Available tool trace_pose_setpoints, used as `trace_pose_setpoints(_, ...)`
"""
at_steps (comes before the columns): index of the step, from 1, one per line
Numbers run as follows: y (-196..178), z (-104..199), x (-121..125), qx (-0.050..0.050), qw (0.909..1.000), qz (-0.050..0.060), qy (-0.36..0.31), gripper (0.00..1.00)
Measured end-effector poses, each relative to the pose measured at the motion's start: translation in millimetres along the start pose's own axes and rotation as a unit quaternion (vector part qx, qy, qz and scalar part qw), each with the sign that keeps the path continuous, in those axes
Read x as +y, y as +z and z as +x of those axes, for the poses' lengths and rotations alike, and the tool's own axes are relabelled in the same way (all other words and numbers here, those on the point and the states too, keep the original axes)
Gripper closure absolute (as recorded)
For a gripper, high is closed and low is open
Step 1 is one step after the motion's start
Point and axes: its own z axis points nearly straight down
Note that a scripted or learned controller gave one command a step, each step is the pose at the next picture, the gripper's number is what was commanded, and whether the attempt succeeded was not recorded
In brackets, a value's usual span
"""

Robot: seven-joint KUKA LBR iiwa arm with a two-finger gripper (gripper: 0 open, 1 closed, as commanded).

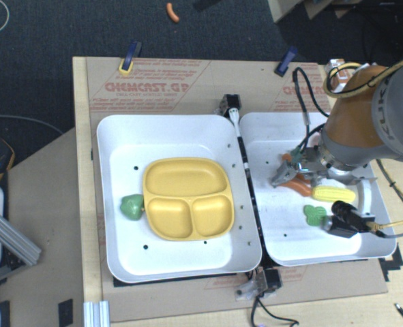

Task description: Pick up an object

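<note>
Nearest lay the yellow plate (187,197), three-sectioned, filling the middle of the left bin (112,182) and reaching toward its near edge. A green lump (131,206) sat touching the plate's left rim; it was too small for me to name.

My gripper (283,176) was down in the right bin (276,135), roughly midway between its far and near edges, pointing toward the wall shared with the left bin. Whether it was clenched or released I could not tell, since at this slant its tip read as a single grey wedge. An orange piece (299,187) lay just under and behind that tip, most of it hidden by my wrist, and I could not make out whether my gripper touched it.

Toward the right edge of the same bin rested a yellow corn cob (333,194), with its far side tucked under my wrist. A small green piece (315,214) lay just nearer the bin's near edge than the cob, its shape unclear. My arm covered the bin's far right corner.
</note>
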Motion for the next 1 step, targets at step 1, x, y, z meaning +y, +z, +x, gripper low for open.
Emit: trace_pose_setpoints(1,22.1,0.7,-0.5,0.0,1.0,0.0,0.0,0.0)
